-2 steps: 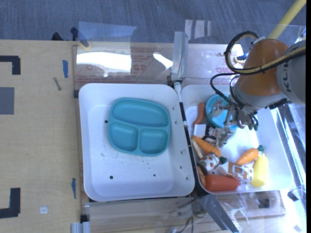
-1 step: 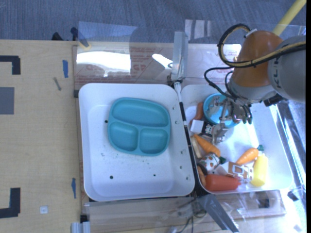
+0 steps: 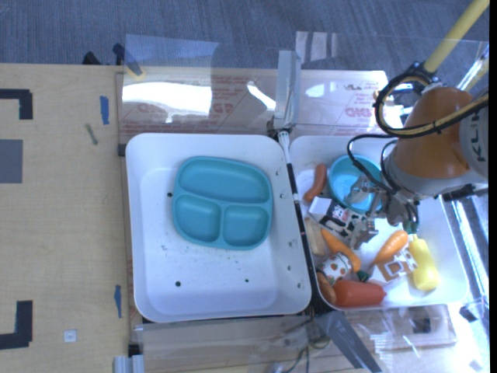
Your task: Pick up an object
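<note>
Camera view, looking down at a slant. Two white bins are sitting side by side on the table. The left bin (image 3: pixel 147 231) is carrying a teal divided plate (image 3: pixel 223 201), lying flat toward the bin's far half, with dark specks scattered on the bin floor nearer the front edge. The right bin (image 3: pixel 458 274) is carrying a cluster of toy food and small objects.

The arm (image 3: pixel 431 142) is reaching in from the right side, its orange band sitting over the far right part of the right bin. The hand (image 3: pixel 374 210) is hanging low over the middle of that bin, just beside the blue bowl (image 3: pixel 347 179), which is lying toward the bin's far edge. Whether the hand is open or closed, I cannot tell; clutter and glare are masking it. Nothing is visibly between its tips.

Objects in the right bin: an orange sausage-like piece (image 3: pixel 317 182) is lying near the left wall, beside the bowl. A black-and-white printed item (image 3: pixel 335 216) is sitting just left of the hand. An orange carrot (image 3: pixel 390 245) is lying tilted just in front of the hand, with a yellow piece (image 3: pixel 422 264) beside it toward the right wall. A red tomato-like piece (image 3: pixel 359 291) is resting at the front edge, touching a spotted white ball (image 3: pixel 335 268).

A clear plastic sheet (image 3: pixel 202 99) is lying behind both bins, along the table's far edge.
</note>
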Motion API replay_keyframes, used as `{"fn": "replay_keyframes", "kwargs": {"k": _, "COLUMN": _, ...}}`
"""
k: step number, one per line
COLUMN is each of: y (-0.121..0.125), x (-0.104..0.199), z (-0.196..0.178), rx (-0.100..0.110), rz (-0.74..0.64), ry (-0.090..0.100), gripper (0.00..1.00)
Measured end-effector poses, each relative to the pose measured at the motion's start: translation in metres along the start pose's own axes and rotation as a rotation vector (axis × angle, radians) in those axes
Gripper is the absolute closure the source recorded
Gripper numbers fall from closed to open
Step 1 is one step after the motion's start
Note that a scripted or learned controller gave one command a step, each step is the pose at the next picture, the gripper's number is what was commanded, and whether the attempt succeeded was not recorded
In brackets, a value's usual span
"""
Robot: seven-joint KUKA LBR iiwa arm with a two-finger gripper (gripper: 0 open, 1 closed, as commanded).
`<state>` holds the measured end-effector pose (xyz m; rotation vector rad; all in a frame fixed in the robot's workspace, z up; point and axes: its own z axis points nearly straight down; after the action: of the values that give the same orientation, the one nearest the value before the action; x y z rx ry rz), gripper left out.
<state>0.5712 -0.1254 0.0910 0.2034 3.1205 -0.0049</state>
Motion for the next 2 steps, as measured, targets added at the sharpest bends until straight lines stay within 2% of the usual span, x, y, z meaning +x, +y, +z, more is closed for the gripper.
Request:
{"fn": "replay_keyframes", "kwargs": {"k": 1, "y": 0.028, "x": -0.022, "z": -0.001, "rx": 0.008, "rz": -0.101, "ry": 0.007, "gripper": 0.0}}
{"fn": "replay_keyframes", "kwargs": {"k": 2, "y": 0.032, "x": -0.068, "z": 0.008, "rx": 0.007, "rz": -0.041, "ry": 0.112, "gripper": 0.0}}
